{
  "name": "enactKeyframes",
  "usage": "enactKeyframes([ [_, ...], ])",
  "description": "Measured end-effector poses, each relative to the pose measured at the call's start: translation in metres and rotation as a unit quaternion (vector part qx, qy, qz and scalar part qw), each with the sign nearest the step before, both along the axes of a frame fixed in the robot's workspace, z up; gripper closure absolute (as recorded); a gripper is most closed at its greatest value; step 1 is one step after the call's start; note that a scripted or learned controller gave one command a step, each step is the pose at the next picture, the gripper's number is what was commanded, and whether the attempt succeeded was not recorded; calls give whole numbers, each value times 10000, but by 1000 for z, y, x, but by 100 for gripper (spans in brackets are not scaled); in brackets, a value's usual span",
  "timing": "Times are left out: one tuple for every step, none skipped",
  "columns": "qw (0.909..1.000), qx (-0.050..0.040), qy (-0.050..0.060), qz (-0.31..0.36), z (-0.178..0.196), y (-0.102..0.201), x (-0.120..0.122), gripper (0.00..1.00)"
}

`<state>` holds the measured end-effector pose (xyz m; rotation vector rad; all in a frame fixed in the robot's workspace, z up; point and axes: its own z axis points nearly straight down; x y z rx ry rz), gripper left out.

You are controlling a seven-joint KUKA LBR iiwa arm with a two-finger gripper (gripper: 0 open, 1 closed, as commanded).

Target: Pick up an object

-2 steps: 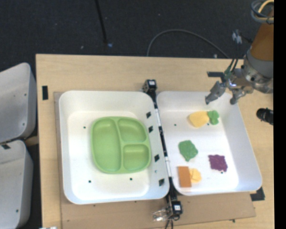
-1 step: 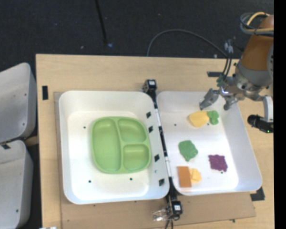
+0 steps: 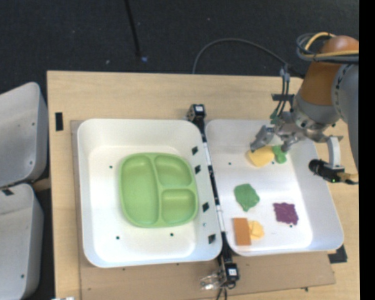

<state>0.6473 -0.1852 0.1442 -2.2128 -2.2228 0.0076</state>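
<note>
Camera view, looking down at a slant. My arm comes in from the right: grey casing, smooth orange band above the wrist. My gripper is a metal two-finger unit, hanging over the far part of the right bin. The fingers are spread, one to each side of the objects below; I have nothing grasped.

Materials: both bins are shallow, glossy white plastic with rounded corners, sitting on a pale wood-grain bench. A thin dark cable loops across the bench behind me.

Task objects, relative to my gripper: a yellow piece, soft-looking, rounded and lumpy, lies just below my fingertips, very near or touching; contact cannot be resolved. A small bright green piece sits just beside it, under my right-hand finger. Farther toward the near side of the bin: a green leaf-shaped piece, matte and crinkled; a purple piece with a ragged outline; an orange block, flat and rectangular, touching a small pale yellow piece.

Well to the left of my gripper, the left bin holds a light green divided plate, smooth, with three compartments.
</note>
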Motion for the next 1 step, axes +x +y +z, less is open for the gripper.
enactKeyframes([
  [10000, -3, -7, -6, -49, -1, -1, 0],
])
